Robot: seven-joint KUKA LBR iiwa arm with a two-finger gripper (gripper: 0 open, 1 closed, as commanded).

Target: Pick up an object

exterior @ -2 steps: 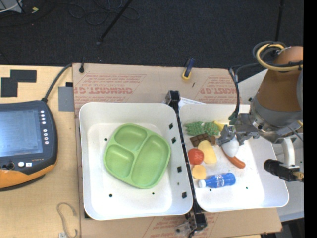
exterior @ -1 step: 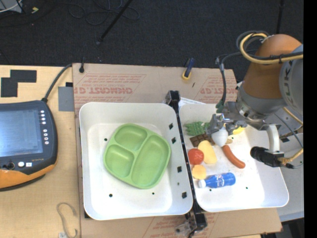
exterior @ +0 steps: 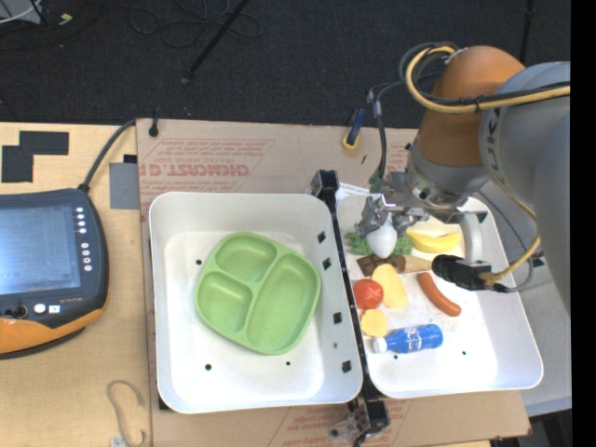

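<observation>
Cardboard covers the counter (exterior: pixel 233 161) under two white bins (exterior: pixel 186 343); a green tray (exterior: pixel 258 291) lies in the left one. Over the right bin's toy food, the fingers (exterior: pixel 380 226) touch a white egg (exterior: pixel 381 241); whether they grip it I cannot tell

A small white egg-shaped object (exterior: pixel 381 241) sits in the right bin, near its upper left corner, right at the tips of the gripper (exterior: pixel 380 223). It looks to be between the fingers, though the view is too coarse to be sure. Green leafy pieces lie just beside it.
</observation>
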